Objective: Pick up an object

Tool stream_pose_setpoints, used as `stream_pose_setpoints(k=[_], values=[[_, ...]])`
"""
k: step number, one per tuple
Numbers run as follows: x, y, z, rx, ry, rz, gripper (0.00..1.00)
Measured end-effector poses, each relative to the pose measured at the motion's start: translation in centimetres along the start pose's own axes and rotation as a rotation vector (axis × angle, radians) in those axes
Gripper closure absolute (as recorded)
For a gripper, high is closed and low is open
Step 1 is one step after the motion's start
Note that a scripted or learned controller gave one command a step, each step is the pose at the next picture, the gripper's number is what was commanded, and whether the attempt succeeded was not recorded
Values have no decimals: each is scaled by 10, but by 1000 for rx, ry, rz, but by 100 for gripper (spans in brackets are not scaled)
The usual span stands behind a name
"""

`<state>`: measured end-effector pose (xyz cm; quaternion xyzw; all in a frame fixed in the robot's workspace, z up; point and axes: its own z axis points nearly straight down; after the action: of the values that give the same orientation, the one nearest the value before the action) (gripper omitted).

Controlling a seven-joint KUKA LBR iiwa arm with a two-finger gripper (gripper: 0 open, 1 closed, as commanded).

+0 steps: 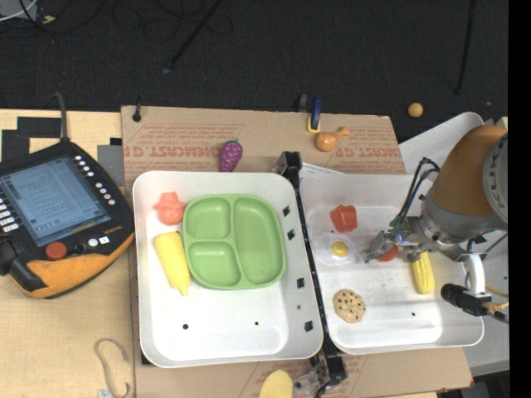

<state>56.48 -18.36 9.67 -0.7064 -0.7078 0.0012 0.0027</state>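
Jaws down in right bin [465, 334], low over small red piece [387, 254] near its middle; grip state impossible to tell. Corn cob [423, 272] just beside. Red piece probably light, rigid, smooth; best pinched across sides.

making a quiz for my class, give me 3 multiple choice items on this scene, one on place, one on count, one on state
1. The green tray lies in: A the left bin, B the right bin, C outside both.
2. Compartments in the tray: A two, B three, C five.
3. The cookie: A lies flat in the right bin, B leans on the corn, C sits on the tray.

Key: 1 A, it lies beside the yellow bottle; 2 B, two small and one long; 3 A, apart from the corn.
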Motion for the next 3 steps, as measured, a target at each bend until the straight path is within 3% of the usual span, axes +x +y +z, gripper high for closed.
stream_pose_setpoints(k=[1,2,3], values=[[1,0,9,-3,2,4,0],[-1,-1,-1,-2,1,9,100],[-2,0,-43,-7,-3,6,100]])
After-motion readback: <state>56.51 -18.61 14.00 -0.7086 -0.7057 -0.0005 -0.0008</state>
